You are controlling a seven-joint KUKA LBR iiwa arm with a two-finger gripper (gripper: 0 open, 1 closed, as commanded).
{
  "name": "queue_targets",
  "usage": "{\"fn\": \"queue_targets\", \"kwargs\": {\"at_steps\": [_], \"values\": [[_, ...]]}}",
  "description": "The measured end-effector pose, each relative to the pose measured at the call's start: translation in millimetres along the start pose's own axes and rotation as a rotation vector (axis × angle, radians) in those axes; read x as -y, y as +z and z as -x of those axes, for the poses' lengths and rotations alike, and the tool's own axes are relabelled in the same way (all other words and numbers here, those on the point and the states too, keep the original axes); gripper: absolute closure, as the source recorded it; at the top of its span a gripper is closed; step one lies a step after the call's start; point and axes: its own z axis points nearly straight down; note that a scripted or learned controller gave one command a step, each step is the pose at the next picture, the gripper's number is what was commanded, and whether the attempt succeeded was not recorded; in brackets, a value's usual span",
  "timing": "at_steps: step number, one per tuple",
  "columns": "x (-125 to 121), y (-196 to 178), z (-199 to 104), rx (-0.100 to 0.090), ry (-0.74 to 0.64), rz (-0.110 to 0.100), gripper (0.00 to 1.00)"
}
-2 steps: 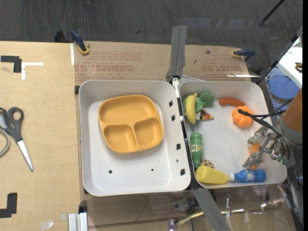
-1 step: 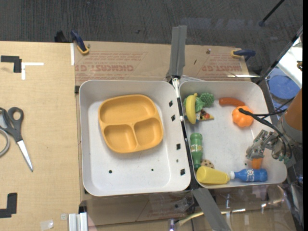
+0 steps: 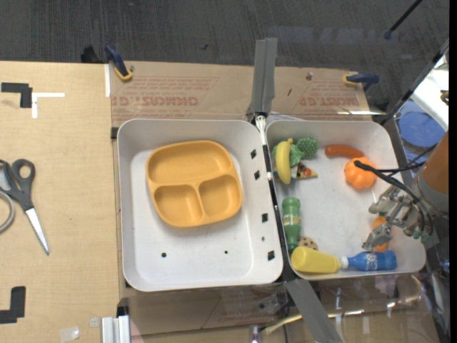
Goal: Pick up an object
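Metal 2-finger gripper (image 3: 383, 227) hangs low at the right bin's (image 3: 335, 131) right side, fingers spread, directly over a small orange piece (image 3: 380, 224) near the blue plastic bottle (image 3: 371, 261). Whether it grips the piece is unclear.

On the surface (image 3: 57, 263) two bins sit side by side: the left bin (image 3: 136, 263) holds a tray (image 3: 193, 191), and scissors (image 3: 25, 199) lie well to its left. In the right bin (image 3: 335, 213), a banana (image 3: 283, 161), a can (image 3: 290, 219) and a cookie (image 3: 307, 243) line the left wall, and two bottles (image 3: 314, 262) lie end to end along the near wall. My hand (image 3: 389, 224) is over that bin's right side, with the ball (image 3: 359, 175) just behind it and a sausage (image 3: 344, 151) near the far wall.
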Motion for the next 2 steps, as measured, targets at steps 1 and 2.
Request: {"fn": "queue_targets", "kwargs": {"at_steps": [1, 2], "values": [[-0.4, -9.5, 1.8, 0.004, -0.002, 0.001, 1.00], [-0.5, -9.4, 1.8, 0.004, -0.002, 0.001, 0.00]]}}
